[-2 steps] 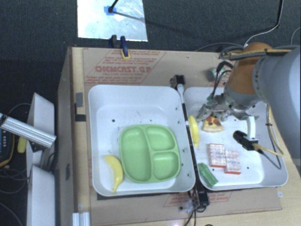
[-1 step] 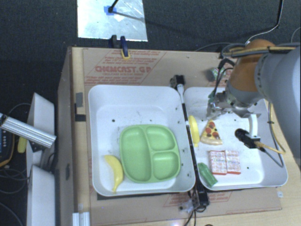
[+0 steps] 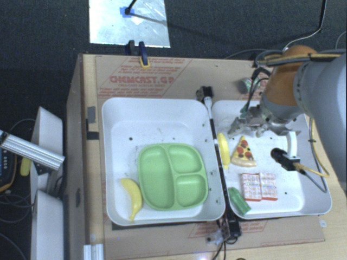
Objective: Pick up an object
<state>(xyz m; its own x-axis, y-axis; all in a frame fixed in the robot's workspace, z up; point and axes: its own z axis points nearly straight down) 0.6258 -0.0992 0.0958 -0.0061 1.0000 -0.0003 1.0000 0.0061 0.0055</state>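
Pizza slice (image 3: pixel 243 152): yellow triangle with red toppings.

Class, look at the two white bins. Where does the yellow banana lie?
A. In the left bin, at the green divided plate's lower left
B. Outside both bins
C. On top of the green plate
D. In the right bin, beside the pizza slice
A: the banana lies on the left bin's floor, against the lower-left edge of the green divided plate.

pizza slice (image 3: pixel 244 152) | flat, tip up | right bin, upper left | yellow piece (image 3: pixel 223 148) beside
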